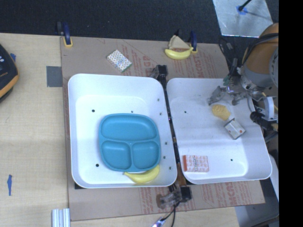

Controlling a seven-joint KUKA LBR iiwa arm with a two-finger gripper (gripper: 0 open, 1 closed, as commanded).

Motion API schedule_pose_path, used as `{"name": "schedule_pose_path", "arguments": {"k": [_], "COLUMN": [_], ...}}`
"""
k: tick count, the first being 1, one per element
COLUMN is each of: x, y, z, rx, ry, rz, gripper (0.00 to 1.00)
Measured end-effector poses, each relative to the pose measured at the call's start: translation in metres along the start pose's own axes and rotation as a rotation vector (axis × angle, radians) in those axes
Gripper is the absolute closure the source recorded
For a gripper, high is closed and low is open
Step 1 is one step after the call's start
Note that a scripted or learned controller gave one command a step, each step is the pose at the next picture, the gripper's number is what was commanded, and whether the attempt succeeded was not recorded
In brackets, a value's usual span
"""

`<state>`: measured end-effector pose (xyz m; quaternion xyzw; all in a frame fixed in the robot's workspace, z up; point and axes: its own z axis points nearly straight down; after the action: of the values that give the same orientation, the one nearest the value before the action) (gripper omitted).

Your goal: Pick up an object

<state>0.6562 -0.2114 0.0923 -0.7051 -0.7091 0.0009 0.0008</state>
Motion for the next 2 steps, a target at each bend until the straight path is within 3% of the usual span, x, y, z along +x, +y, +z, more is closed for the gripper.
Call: {"name": "schedule_pose_path", "arguments": {"k": [1,2], "x": [0.0,-0.001], "y": [-0.03,-0.029], "z": [0.0,-0.011], "rx": [0.001,0.0], "ry": [-0.001,-0.002], "rz": [0.001,-0.002], "gripper": [0.0,1.0]}}
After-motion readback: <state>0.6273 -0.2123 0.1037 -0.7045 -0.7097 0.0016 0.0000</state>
